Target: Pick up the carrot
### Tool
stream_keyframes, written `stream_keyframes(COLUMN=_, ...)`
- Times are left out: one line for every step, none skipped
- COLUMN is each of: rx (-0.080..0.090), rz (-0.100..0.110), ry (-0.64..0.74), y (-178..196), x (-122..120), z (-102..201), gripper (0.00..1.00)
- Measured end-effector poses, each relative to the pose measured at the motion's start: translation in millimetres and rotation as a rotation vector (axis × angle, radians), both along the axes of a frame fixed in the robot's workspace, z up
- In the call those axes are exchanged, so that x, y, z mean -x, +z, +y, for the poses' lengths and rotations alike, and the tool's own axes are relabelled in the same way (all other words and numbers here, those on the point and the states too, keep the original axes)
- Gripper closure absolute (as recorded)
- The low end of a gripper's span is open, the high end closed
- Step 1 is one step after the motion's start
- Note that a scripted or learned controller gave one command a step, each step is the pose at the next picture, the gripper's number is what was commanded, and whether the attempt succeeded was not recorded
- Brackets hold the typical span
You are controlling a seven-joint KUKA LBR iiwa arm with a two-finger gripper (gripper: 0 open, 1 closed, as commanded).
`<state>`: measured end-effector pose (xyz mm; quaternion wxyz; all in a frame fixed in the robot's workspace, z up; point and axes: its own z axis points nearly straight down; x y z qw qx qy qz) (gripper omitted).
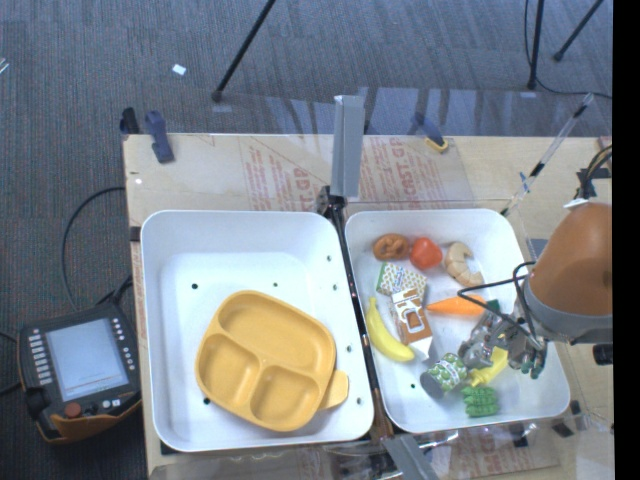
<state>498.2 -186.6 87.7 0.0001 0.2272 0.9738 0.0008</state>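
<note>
On my feed the teach pendant (85,368) sits at the far left on the floor, its screen too small for me to read. Red print runs across the bench top (290,173) behind the bins, reversed and illegible to me. The left bin (170,258) holds a yellow divided tray (268,360) with three compartments, one corner riding up on the bin's right rim. The right bin (500,230) holds a brown pretzel-like piece (391,246), a tomato (426,254), a pale knobbly item (462,262), a banana (385,331) and a small printed carton (408,308) whose label I cannot read. The carrot (456,306) lies near the bin's middle, just right of the carton, tip pointing left. Lower down I see a small can (444,373), a yellow piece (490,366) and a green bumpy item (479,400). The gripper (497,343) hangs just below the carrot's thick end; I cannot tell whether it is parted or clenched, and the orange wrist is cut off at the right.
</note>
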Motion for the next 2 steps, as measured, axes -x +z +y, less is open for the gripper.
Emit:
stream_keyframes(rx=0.000, rz=0.000, ry=0.000, y=0, x=0, z=0, gripper=0.00)
stream_keyframes(rx=0.000, rz=-0.001, ry=-0.130, y=0, x=-82, z=16, gripper=0.00)
